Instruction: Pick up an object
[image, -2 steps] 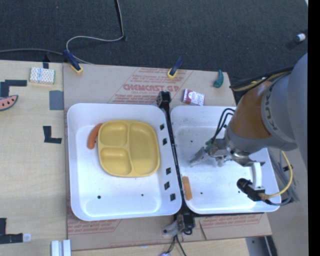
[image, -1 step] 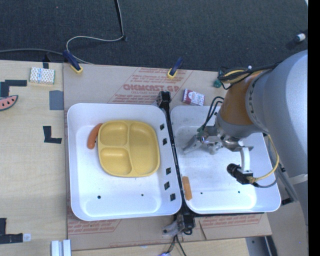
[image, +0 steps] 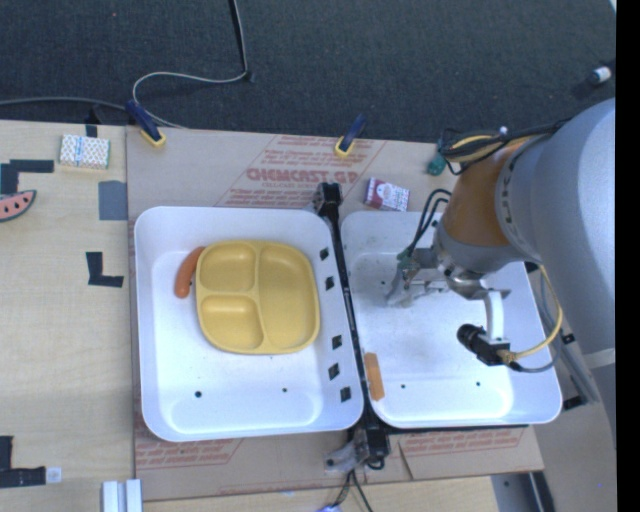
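I see the claw (image: 408, 290) low inside the right bin (image: 520, 400), near that bin's upper left part, with the grey arm (image: 560, 200) and its orange band (image: 480, 205) reaching in from the right. I cannot tell from here how the claw stands, as it is small and blurred against the white floor, and I see nothing gripped in it. A black cable fitting (image: 480, 343) hangs off the wrist just below and to the right.

A small orange piece (image: 373, 376) lies at the right bin's lower left edge, against the divider between the bins, well apart from the claw.

In the left bin (image: 160, 400) a yellow tray (image: 257, 296) with three sections sits in the upper middle. A carrot (image: 185, 273) lies just beside the tray's left edge, touching or nearly so.

On the table (image: 60, 330) beyond the bins, a small red packet (image: 386, 194) rests above the right bin.
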